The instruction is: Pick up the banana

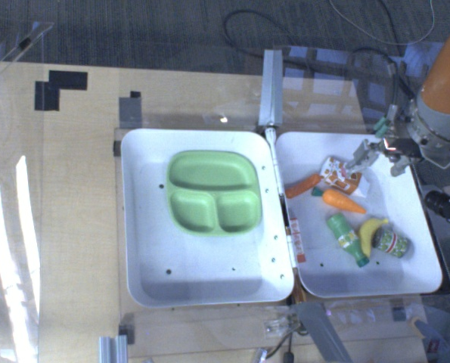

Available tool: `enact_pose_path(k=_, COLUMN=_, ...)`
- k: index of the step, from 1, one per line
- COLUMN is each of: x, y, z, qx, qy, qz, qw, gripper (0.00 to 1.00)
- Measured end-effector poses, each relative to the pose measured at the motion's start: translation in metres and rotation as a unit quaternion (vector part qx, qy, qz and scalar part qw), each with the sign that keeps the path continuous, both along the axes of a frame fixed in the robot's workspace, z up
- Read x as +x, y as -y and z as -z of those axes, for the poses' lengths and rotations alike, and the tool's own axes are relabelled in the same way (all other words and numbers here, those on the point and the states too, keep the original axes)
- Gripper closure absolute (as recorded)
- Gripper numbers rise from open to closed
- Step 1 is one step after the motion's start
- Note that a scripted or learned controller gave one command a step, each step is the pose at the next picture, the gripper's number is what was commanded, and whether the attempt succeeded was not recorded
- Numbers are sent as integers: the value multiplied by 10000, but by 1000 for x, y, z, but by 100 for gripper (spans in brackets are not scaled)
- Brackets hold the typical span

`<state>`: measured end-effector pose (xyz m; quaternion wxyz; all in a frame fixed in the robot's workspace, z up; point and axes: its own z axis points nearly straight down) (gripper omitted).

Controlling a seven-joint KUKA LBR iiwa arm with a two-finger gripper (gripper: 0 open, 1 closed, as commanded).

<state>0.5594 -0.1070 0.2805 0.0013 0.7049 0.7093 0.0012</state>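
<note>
gripper [377, 156] – over right bin's [429, 274] far edge, jaws spread, nothing between | banana [370, 234] – below in view, nearer camera, between green bottle [346, 238] and can [392, 242], long axis roughly near-far

arm [445, 97]: cut off by right edge | banana [370, 235]: one end hidden beneath small can [392, 243] | packet [338, 174] beside banana: print too small to read
</note>
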Motion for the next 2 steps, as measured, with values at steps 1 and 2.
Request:
enact_pose_path(k=1, x=-20, y=43, z=105, qx=-5, qy=5, qz=-655, qw=9979, gripper=0)
enact_pose_path(k=2, x=-27, y=98, z=190, qx=-15, qy=36, qz=-609, qw=9981, gripper=0)
